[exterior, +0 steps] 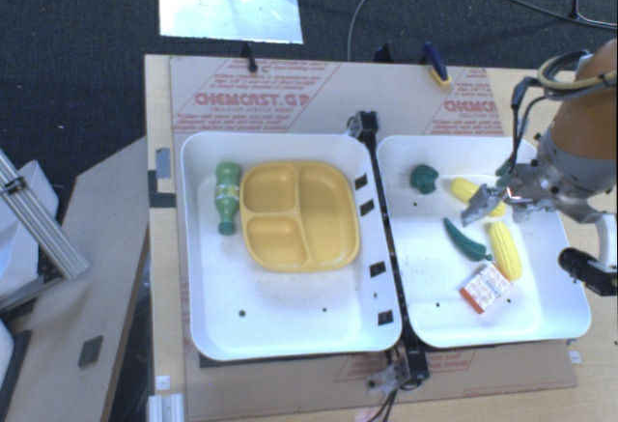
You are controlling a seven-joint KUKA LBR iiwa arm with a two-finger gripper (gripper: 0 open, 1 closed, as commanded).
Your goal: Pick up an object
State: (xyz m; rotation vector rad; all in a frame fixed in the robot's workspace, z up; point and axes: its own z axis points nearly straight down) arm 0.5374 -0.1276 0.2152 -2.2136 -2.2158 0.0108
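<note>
The corn cob [505, 250] lay in the right bin [550, 314], at about four o'clock from the gripper [480, 208]. The gripper hung low with its fingers apart, gripping nothing, just beside a smaller yellow piece [465, 188] at its eleven o'clock.

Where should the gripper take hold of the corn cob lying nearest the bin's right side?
Grip the corn cob across its narrow middle, coming straight down from above. It lies flat, long axis running near to far, with bare bin floor on its right; the green pepper crowds its left.

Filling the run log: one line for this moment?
gripper over right bin | between two corn cobs, above green pepper | nothing held
</note>
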